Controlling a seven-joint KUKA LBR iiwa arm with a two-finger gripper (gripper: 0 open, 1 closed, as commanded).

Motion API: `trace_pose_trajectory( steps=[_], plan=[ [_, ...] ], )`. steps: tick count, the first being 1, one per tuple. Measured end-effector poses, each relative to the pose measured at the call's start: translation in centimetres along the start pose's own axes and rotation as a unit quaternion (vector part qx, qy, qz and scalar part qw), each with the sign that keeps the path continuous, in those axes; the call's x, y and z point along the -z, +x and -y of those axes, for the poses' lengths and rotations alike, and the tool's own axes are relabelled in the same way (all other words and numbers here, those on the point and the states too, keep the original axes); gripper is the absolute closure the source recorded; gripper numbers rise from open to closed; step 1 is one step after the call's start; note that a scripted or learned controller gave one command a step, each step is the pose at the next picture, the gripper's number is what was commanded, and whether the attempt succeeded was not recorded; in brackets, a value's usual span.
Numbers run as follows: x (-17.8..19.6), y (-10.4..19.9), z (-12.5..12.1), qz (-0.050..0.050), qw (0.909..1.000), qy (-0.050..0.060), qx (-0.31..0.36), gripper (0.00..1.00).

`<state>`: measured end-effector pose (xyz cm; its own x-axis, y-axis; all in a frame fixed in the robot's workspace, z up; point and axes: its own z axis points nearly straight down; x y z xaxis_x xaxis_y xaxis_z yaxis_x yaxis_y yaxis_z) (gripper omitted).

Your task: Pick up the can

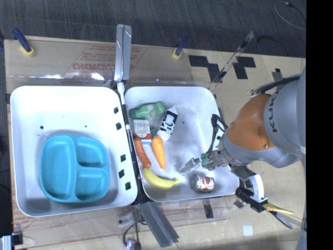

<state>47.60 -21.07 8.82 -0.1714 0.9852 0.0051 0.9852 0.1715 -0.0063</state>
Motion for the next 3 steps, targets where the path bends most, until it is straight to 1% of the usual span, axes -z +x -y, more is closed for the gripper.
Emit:
trace_pose_trajectory(
  steps=[3],
  plan=[
    [-0.01,0.01,0.0,0.0,1.0,0.0,0.0,0.0]
  ],
)
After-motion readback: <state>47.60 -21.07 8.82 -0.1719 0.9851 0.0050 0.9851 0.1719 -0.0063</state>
